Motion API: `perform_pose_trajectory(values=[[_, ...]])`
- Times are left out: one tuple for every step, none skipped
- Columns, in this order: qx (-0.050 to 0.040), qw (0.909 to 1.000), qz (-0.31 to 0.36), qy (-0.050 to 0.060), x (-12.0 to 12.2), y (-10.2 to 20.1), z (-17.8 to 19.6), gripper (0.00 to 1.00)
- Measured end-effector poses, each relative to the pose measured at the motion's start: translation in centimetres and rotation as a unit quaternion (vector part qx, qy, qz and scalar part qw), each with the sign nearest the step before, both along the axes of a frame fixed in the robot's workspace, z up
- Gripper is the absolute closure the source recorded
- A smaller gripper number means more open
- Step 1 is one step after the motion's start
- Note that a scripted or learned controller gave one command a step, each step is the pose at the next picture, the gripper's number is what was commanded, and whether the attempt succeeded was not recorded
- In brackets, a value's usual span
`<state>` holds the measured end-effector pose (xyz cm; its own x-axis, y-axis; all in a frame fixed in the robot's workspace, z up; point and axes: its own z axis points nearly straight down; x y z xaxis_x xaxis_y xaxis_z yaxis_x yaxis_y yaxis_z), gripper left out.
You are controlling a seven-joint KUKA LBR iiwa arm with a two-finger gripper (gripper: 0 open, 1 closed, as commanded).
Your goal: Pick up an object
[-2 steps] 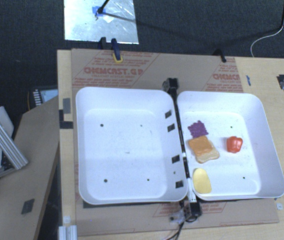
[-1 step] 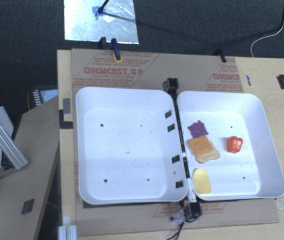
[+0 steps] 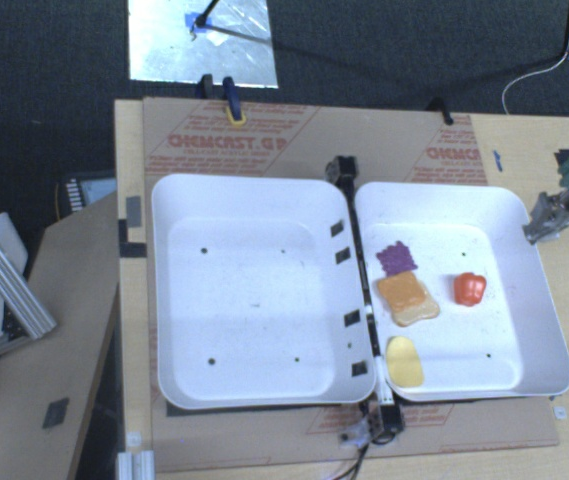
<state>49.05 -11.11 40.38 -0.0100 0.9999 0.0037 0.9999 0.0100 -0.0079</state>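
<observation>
Two white bins sit side by side on the table (image 3: 129,118), which is covered by a printed cardboard sheet (image 3: 294,133). The left bin (image 3: 179,193) and right bin (image 3: 509,203) meet along a central seam, where small dark clips are spaced down the join.

Right bin contents, all grouped in its left and middle area:
- Purple item (image 3: 396,258): nearest the far side, just beside the seam.
- Toast (image 3: 407,298): tan slice-shaped piece, directly below the purple item, touching or nearly touching it.
- Yellow item (image 3: 404,361): rounded, near the front rim, close to the seam, set apart from the toast.
- Red item (image 3: 470,288): small, with a green top, to the right of the toast and clear of it.

The tool (image 3: 554,218) is at the right edge of the view, over the far-right rim of the right bin. It is well apart from all four items. No item is between its fingers. Whether it is released or clenched cannot be told; the part is small and partly cut off by the edge.

Beyond the table, a shiny metal plate (image 3: 202,28) lies on dark carpet. A blue-and-yellow clamp (image 3: 232,103) grips the far table edge. A white cable (image 3: 534,68) loops at upper right.
</observation>
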Motion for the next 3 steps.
perform_pose_trajectory(values=[[-0.0026, 0.9999, -0.001, -0.014, -0.4, 3.4, 14.0, 1.0], [-0.0012, 1.0, 0.001, -0.003, 1.2, 11.2, 7.2, 1.0], [-0.0013, 1.0, 0.001, 0.0, 1.5, 19.4, -4.7, 1.0]])
